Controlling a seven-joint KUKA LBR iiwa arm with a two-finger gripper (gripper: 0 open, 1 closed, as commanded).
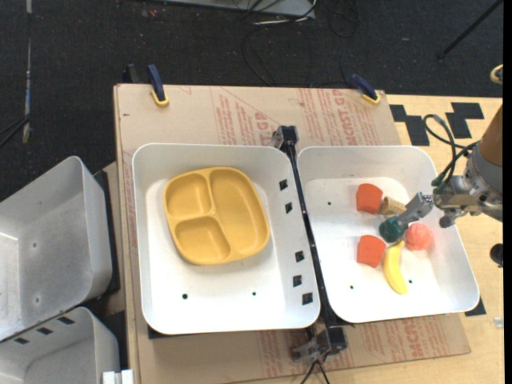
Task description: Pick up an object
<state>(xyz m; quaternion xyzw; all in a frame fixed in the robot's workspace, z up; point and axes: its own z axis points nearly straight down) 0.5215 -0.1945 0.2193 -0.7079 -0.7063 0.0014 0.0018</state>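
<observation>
Banana (394, 270) nearest camera, long axis 12-to-6. Gripper (416, 207) sits at its 1 o'clock, above teal object (391, 229); grasp state: cannot tell.

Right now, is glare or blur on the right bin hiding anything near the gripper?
Camera view: even lighting, no strong glare on the right bin; the banana and orange blocks read sharply. The gripper looks slightly soft, and the dark green thing beside it is too small to identify.

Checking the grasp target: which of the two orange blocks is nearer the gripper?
The upper orange block, by the far wall; the gripper hangs just right of it. The lower orange block sits beside the yellow banana.
</observation>
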